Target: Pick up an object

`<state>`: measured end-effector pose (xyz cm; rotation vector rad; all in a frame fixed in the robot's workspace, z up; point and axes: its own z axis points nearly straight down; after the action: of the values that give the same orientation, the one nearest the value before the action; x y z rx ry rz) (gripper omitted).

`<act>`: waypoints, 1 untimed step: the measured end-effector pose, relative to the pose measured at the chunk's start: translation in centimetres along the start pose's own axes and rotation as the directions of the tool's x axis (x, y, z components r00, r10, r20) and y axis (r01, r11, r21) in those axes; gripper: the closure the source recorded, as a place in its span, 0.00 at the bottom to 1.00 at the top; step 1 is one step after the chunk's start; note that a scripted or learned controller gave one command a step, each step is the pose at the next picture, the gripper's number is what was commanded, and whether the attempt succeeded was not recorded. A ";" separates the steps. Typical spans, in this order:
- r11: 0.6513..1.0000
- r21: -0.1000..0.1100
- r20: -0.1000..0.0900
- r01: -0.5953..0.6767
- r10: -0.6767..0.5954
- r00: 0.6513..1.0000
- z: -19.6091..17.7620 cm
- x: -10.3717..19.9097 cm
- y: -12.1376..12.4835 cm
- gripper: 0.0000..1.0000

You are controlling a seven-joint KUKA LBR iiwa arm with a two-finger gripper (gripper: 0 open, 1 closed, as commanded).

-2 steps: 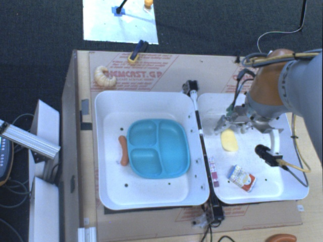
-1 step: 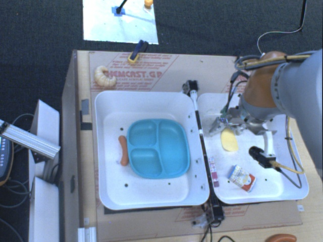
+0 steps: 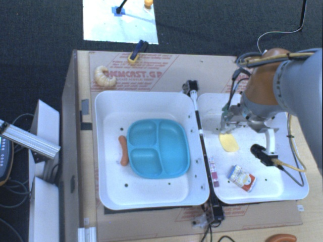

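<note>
The gripper [image 3: 226, 128] is hovering low in the right bin [image 3: 280, 188], close over the far edge of a flat yellow piece [image 3: 229, 143] that is lying near the bin's left wall. How far the gripper is standing open cannot be told, and nothing is showing in its hold. The piece is appearing thin and flat, so a closing grip is likely risking sliding over it or pushing it toward the wall. The small packet [image 3: 241, 178] is lying apart, nearer the front, probably posing little interference.
</note>
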<state>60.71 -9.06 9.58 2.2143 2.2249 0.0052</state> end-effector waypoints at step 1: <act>1.000 0.000 0.000 0.000 0.000 1.000 0.0 0.0 0.0 0.00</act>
<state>60.71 -9.06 9.58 2.2146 2.2247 0.0054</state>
